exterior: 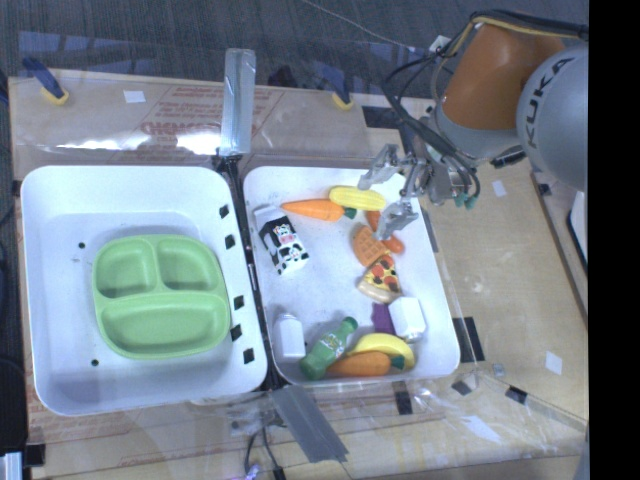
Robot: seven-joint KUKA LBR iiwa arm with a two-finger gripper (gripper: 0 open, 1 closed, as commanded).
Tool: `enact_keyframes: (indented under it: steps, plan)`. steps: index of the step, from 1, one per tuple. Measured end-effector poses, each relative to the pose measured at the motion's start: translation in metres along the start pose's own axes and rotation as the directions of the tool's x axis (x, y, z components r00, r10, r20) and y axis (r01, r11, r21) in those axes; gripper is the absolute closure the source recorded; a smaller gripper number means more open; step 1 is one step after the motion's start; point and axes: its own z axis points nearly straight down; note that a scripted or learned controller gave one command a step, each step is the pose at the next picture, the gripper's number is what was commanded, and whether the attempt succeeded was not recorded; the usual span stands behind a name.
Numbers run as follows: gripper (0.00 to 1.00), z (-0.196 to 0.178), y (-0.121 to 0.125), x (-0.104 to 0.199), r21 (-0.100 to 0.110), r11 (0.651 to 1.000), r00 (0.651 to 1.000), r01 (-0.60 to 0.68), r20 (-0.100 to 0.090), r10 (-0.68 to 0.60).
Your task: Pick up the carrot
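Note:
The carrot (314, 209) is orange with a green tip and lies on its side in the back part of the right bin (325, 318), next to a yellow corn cob (356, 198). My gripper (389, 190) hovers over the bin's back right corner, just right of the corn cob and well right of the carrot. Its fingers stand open, one finger (376, 169) above the corn and the other near a small orange piece. Nothing is held between them.
The right bin also holds a black-and-white cow carton (283, 245), a waffle (367, 245), a pizza slice (381, 282), a green bottle (329, 348), a banana (384, 345) and other small items. The left bin (60, 218) holds a green divided plate (158, 295).

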Motion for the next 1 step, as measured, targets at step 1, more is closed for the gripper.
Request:
enact_keyframes:
  steps: [1]
  plan:
    - [0.0, 0.0935, 0.0258, 0.0025, -0.005, 0.998, 0.998, 0.057, -0.008, -0.057]
